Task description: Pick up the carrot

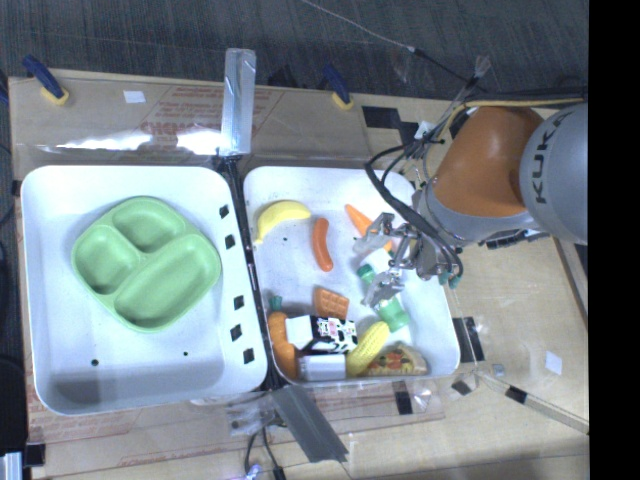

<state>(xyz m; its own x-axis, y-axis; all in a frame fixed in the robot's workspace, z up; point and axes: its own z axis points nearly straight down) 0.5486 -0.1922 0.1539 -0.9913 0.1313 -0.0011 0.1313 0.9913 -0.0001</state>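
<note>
**A robot lab bench**

This looks like a lab for testing robots. A big grey and orange robot arm [500, 173] reaches over a wooden bench [520, 298]. Two white bins [40, 268] sit side by side, held by blue clamps [45, 80] at the bench's far edge. Black cables [395, 183] hang loose. Toy food [322, 243] fills the right bin.

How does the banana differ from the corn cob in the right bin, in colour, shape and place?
The banana is plain bright yellow and curved; the corn cob is duller yellow, nearly straight and looks ribbed. The banana lies apart near the bin's upper left; the corn cob lies low in the bin, crowded against other items. The banana looks longer. Both are yellow and lie in the right bin.
</note>
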